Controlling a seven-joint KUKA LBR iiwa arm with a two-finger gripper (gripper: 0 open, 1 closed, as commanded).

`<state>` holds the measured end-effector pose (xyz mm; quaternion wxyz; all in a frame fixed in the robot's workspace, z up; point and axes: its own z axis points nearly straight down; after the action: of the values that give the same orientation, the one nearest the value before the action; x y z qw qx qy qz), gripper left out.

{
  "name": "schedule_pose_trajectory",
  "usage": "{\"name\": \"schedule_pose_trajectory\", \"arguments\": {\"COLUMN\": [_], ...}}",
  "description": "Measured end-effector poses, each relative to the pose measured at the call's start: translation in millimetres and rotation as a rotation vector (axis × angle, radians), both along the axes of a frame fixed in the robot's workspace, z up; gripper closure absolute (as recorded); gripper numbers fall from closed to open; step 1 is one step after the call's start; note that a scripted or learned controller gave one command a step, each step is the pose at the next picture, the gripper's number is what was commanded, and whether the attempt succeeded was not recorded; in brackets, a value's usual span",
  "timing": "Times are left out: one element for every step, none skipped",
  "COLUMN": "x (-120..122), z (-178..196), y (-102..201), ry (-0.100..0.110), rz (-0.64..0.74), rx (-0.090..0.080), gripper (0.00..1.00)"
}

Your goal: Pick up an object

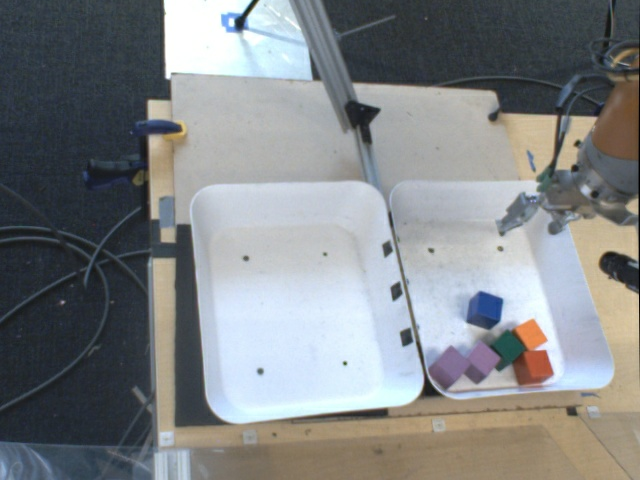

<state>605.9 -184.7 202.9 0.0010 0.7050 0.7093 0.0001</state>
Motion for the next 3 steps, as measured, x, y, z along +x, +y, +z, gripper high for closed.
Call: {"name": "schedule_pose_trajectory", "arguments": {"x": [-89,-99,-103], "z": [-92,-94,-95], "y": [-21,-5,0], "ry": [-0.004,-0.022,-0.029], "rz": [-0.011,-0.004,-0.007], "rx": [0.002,-0.007,-0.011], "gripper": [0.0,0.0,0.0]}}
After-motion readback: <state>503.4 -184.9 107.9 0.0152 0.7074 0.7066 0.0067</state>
